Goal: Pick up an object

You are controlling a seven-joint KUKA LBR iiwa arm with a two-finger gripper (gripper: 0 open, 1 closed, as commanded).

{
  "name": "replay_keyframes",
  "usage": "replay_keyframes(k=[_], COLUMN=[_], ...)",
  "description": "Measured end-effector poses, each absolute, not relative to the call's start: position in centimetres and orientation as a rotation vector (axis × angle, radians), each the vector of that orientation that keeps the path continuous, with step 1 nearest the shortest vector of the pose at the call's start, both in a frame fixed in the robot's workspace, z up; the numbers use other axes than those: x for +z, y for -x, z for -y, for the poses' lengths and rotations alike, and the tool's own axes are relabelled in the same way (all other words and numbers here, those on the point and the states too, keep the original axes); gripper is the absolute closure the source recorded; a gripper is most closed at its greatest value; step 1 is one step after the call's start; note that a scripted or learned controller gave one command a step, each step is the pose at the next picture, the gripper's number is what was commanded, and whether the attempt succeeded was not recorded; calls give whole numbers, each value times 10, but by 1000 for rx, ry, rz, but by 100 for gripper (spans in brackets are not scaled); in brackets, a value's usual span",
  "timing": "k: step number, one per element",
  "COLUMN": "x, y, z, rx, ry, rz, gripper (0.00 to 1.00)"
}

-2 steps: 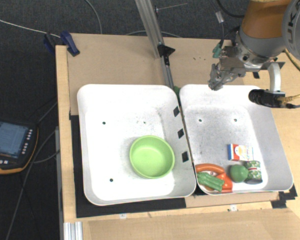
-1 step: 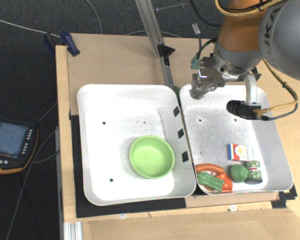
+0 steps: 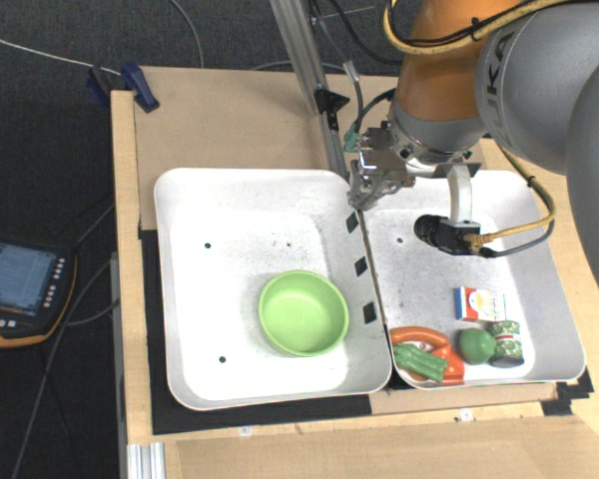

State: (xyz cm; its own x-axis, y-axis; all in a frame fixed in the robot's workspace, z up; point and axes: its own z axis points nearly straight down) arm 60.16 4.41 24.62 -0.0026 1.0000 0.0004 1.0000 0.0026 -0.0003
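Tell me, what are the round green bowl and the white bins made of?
The round green bowl looks like smooth matte plastic: one even colour, soft sheen, a thin moulded rim. The shallow white bins also look like plastic, with rounded moulded edges and a dull, speckled surface. Painted metal cannot be ruled out.

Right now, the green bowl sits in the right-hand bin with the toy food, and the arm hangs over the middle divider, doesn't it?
Not quite. The camera view shows the green bowl alone in the left bin; the toy food lies in the right bin, in its near corner. The rest stands: the gripper hangs over the divider between the bins.
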Motion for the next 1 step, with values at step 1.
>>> replay_keyframes(k=[1], x=[249], y=[-578], z=[-95], rx=[-2], ry=[2215], rz=[2226], gripper=[100])
